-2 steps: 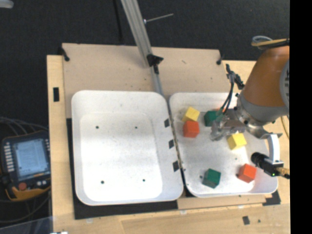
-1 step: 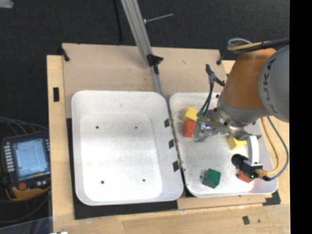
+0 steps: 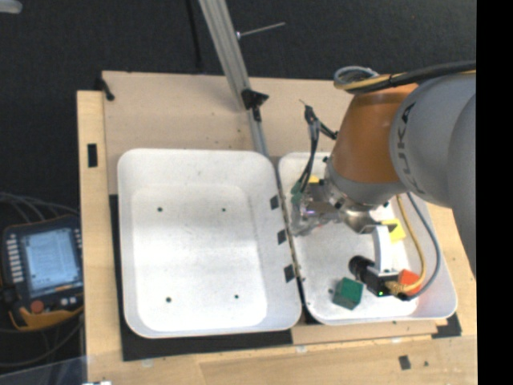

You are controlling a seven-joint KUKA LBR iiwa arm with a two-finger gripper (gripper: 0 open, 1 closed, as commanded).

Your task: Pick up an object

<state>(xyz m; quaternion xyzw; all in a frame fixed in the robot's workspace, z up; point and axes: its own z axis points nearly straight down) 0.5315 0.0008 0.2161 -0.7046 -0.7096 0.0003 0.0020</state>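
We see the arm [image 3: 437,135] reaching in from the right, with its orange band [image 3: 373,147] positioned over the far half of the right bin [image 3: 319,255]. The gripper [image 3: 307,212] sits below the wrist, close to the left wall of the right bin, just beside the seam where the two bins meet. We cannot tell from this view whether the gripper is spread, pressed together, or pinching anything; no item is visibly held. The green block [image 3: 347,293] lies on the floor of the right bin, near its near edge, and well apart from the gripper on the near-right side of it. A small orange-red item [image 3: 408,279] lies further right in the same bin, near the green block but not touching it; we cannot identify it. The left bin [image 3: 192,239] lies edge to edge with the right bin, and both rest on the wooden bench [image 3: 160,111]. A metal rail [image 3: 224,46] slants down from the far side towards the seam between the bins. A handheld pendant [image 3: 44,263] with a lit screen lies off the bench at the left.
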